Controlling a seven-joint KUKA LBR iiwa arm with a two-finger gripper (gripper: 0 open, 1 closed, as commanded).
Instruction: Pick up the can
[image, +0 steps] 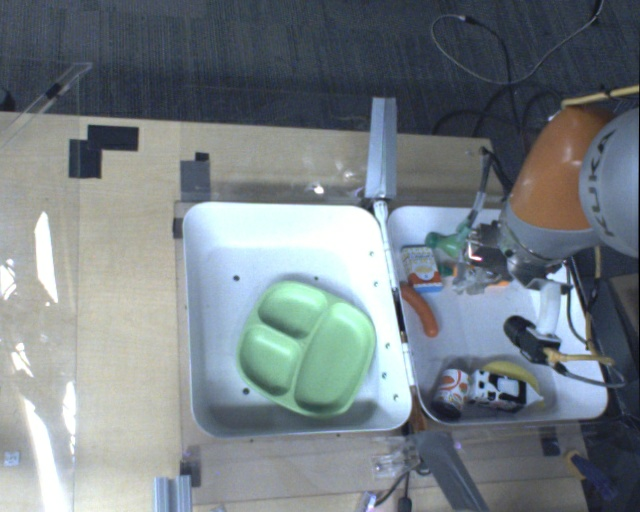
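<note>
Gripper (477, 268) hovers over the right bin (580, 400); its opening cannot be told. Can (452, 391) lies well below it, apart.

The divided plate (307, 347) is pale green, in a white bin (215, 300). The sausage (421, 308) is orange-red. The can (497, 391) wears black-and-white patches.

Can (452, 390) hemmed by bin wall (412, 385) and cow-patterned toy (497, 390); open above.
</note>
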